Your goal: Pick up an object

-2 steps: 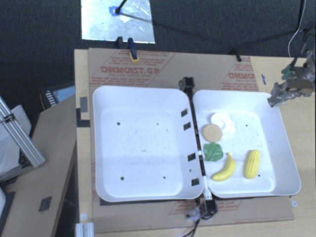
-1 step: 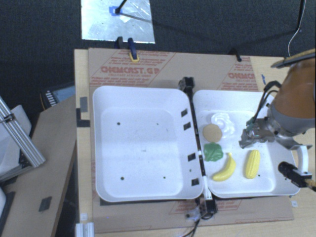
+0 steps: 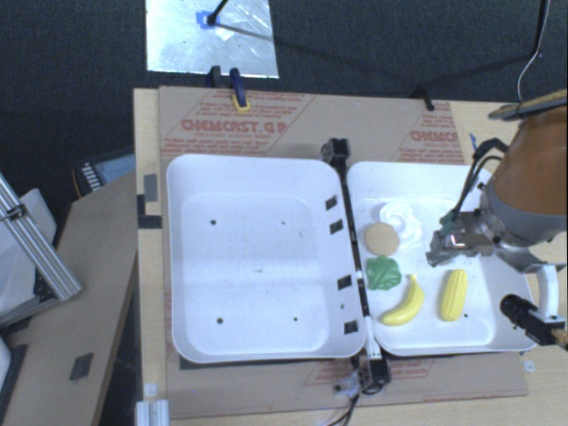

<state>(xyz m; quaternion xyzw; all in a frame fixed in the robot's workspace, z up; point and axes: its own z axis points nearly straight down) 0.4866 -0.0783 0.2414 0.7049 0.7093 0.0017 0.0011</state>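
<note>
Gripper [image 3: 441,248] over right bin [image 3: 479,340], above the corn [image 3: 453,294] — can't tell its state. Banana [image 3: 404,303], green leaf [image 3: 383,272], tan cookie [image 3: 382,238] to its left — 3 items.

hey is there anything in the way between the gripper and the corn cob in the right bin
Nothing visible stands in the way. The gripper hangs over the right bin, just above and slightly left of the corn cob, with bare bin floor between them. The banana and green leafy piece lie off to the left.
</note>
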